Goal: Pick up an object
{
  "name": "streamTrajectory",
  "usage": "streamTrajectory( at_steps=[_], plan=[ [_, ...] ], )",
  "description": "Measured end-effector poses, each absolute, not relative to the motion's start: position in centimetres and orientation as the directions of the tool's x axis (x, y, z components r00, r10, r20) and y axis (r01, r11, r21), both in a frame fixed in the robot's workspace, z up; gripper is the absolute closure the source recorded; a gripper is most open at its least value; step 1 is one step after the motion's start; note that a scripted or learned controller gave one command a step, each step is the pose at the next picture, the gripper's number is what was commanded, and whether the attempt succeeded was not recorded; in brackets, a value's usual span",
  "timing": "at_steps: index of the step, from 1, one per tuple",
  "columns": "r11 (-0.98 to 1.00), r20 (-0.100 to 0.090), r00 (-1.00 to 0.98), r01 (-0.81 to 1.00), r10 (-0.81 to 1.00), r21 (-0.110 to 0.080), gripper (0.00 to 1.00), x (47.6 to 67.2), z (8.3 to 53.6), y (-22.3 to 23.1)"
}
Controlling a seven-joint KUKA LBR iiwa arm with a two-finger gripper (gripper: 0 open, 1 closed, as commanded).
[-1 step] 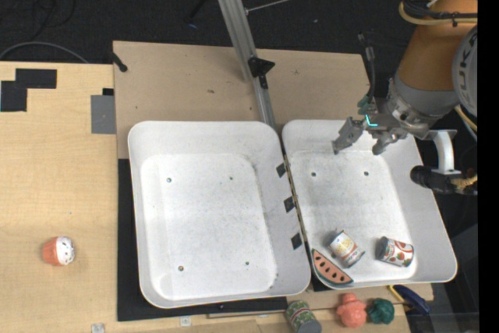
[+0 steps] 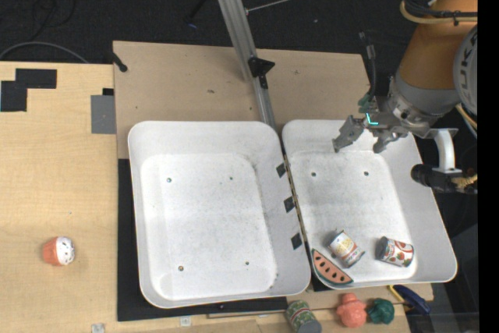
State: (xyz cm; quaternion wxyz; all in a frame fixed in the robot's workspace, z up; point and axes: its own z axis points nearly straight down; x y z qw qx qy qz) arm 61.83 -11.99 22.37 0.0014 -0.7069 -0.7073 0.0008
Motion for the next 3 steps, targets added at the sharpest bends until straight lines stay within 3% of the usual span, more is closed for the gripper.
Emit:
streamTrajectory(
  at_steps=[2, 3],
  plan=[
    [0.0, 0.001, 0.0, 1.0, 1.0, -0.008, 0.0, 61.7, 13.5, -12.0],
    [-0.001, -0.001, 0.001, 1.0, 1.0, -0.001, 0.0, 61.7, 9.1, -11.9]
  ],
)
